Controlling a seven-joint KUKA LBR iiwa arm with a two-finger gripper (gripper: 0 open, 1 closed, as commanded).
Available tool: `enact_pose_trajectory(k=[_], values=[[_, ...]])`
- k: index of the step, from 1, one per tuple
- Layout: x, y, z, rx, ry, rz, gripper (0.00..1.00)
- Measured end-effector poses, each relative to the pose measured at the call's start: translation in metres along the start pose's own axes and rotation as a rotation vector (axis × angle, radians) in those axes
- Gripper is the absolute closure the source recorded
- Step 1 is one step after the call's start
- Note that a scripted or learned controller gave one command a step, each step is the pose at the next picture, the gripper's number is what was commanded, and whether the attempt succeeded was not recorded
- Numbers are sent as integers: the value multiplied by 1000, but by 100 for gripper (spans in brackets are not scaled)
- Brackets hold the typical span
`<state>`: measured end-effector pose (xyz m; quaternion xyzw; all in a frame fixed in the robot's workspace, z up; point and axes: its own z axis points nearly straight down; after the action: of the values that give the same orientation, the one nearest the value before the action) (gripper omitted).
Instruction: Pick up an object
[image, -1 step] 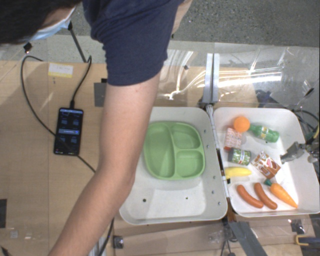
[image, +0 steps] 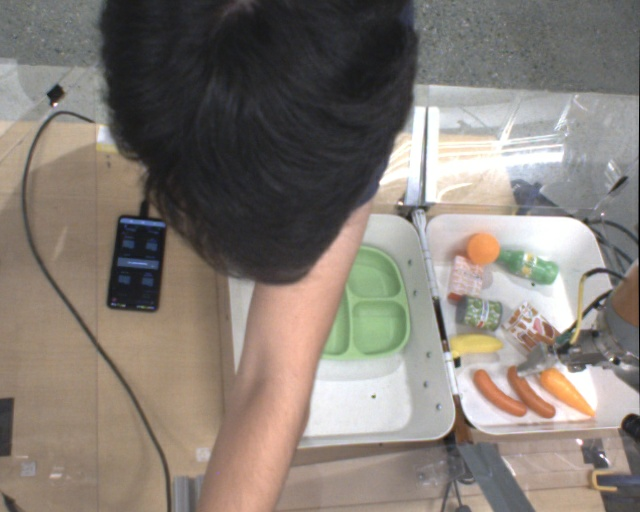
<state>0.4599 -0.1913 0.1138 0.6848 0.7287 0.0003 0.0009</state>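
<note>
The right bin (image: 575, 232) holds an orange ball (image: 483, 247), a green bottle (image: 529, 266), a pink packet (image: 467, 278), a green can (image: 481, 313), a brown snack packet (image: 530, 326), a yellow banana (image: 475, 345), two red sausages (image: 499, 392) (image: 531, 391) and an orange carrot (image: 567, 391). My gripper (image: 553, 358) reaches in from the right edge and hangs low over the bin's front right part. It sits just above the carrot's thick end and the nearer sausage, beside the snack packet. I see nothing held in it.
A person's dark-haired head (image: 255, 120) and bare arm (image: 275, 400) lean over the left bin (image: 400, 425), hiding most of it. A green divided tray (image: 378, 305) lies in that bin. A phone (image: 138, 263) with a black cable lies on the bench at left.
</note>
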Motion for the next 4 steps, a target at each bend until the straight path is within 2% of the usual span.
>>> enact_pose_trajectory(k=[1,2,3,4], values=[[-2,2,-12,-8,-3,2,100],[24,44,-45,-2,0,327,100],[79,121,-140,-5,0,288,100],[79,121,-139,-3,0,288,0]])
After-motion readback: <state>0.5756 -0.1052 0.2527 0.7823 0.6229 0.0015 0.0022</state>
